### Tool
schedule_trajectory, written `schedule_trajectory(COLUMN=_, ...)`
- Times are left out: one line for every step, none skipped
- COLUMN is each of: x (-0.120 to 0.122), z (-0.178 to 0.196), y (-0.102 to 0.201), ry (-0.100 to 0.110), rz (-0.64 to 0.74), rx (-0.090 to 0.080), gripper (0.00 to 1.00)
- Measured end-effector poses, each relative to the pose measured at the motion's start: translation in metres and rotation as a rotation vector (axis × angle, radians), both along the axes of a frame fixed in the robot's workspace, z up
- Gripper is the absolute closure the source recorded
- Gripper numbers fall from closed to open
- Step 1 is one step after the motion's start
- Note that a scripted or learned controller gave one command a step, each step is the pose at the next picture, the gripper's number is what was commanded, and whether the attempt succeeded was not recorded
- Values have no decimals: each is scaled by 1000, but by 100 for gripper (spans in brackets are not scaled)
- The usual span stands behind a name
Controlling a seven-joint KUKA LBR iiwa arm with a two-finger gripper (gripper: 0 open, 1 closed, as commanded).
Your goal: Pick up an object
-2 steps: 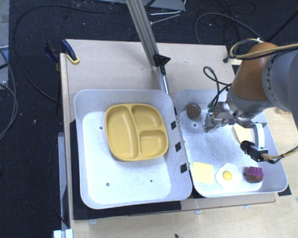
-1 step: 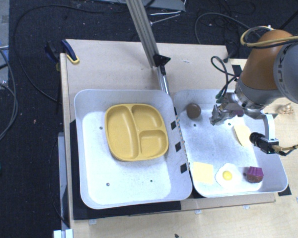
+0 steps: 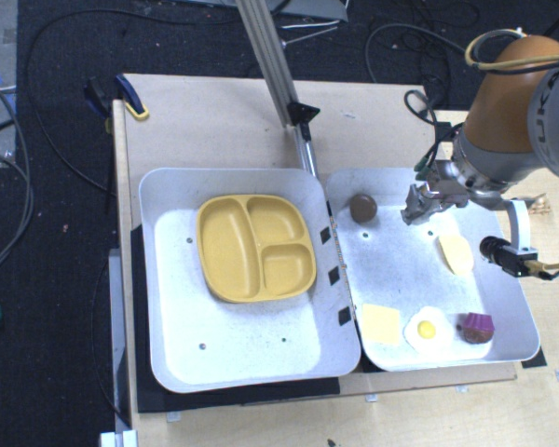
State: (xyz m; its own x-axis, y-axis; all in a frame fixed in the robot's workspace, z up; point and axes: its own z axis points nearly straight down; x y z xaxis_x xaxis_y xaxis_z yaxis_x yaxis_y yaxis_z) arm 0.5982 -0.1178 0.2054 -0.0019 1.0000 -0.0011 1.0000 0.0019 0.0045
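The right bin point(image 3: 391, 254) holds a brown round piece point(image 3: 362, 208) at its back left, a pale yellow wedge point(image 3: 455, 252) on the right, a yellow square slice point(image 3: 381, 323), a fried egg point(image 3: 427, 329) and a purple lump point(image 3: 476, 327) along the front. My gripper point(image 3: 419, 208) hangs over the back of this bin, between the brown piece and the yellow wedge, a short way from both. Nothing shows between its fingers.
The left bin point(image 3: 168, 277) holds a yellow divided tray point(image 3: 256, 247). A metal pole point(image 3: 270, 49) slants up from the back edge between the bins. Black clips point(image 3: 335, 273) sit along the rim where the bins meet.
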Motion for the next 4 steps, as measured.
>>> schedule_trajectory(x=-18, z=11, y=42, ry=5, rz=5, rx=3, gripper=100)
schedule_trajectory(x=-27, z=11, y=94, ry=7, rz=5, rx=3, gripper=100)
schedule_trajectory(x=-46, z=10, y=133, ry=7, rz=5, rx=3, gripper=100)
schedule_trajectory(x=-70, z=5, y=184, ry=8, rz=5, rx=3, gripper=100)
